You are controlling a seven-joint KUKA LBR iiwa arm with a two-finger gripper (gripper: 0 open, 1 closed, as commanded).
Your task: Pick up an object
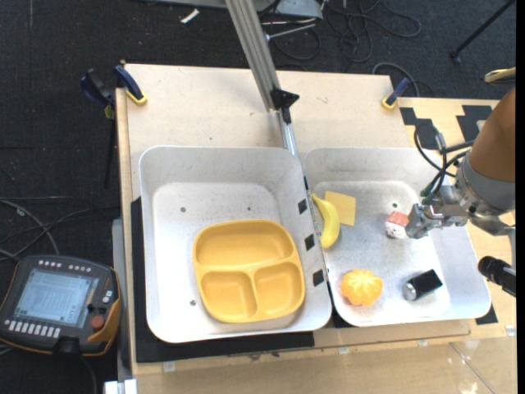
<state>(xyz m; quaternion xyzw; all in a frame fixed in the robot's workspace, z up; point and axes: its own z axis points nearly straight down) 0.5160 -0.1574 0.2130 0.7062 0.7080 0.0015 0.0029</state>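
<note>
The right bin [369, 167] holds a yellow banana [329, 221] lying against a yellow cheese-like wedge [342, 207], an orange [361, 287] near the front, a small black block [422, 285] at the front right, and a small red-and-white object [397, 222]. My gripper [417, 222] hangs low over the right side of this bin, right beside the red-and-white object. The arm comes in from the right edge.
The left bin [164, 179] carries a yellow three-compartment tray [246, 269]. A slanted metal pole [254, 39] crosses above the bins' dividing edge. Clamps [131, 84] sit at the bench's back corners, and a teach pendant [53, 302] lies at the lower left.
</note>
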